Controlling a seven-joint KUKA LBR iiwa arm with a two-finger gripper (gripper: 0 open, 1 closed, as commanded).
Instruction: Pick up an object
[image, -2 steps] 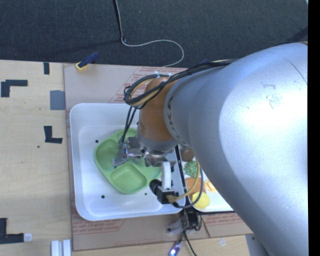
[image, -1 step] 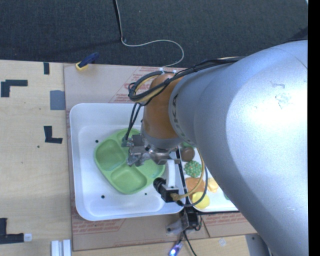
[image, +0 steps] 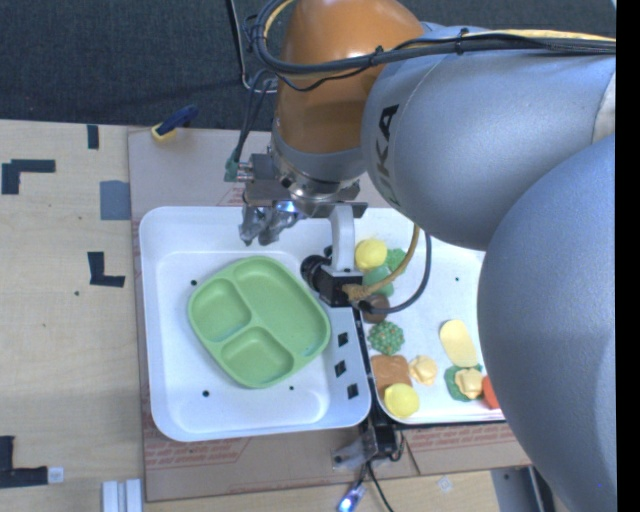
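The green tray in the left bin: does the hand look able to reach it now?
Probably yes. The hand hangs just above the far edge of the green tray, and nothing lies between them or on the tray. The flat rim may be hard to grip.

You're looking at a pale green tray (image: 259, 321) in the white left bin (image: 165, 330). At three o'clock of it, the white right bin (image: 455, 275) carries yellow pieces (image: 371, 252), a dark green speckled one (image: 386, 336) and a brown one (image: 390, 371). The arm (image: 480, 150) is grey with an orange band (image: 335, 70). At ten o'clock lies a blue-and-yellow item (image: 174, 122) on the tan bench (image: 60, 300).
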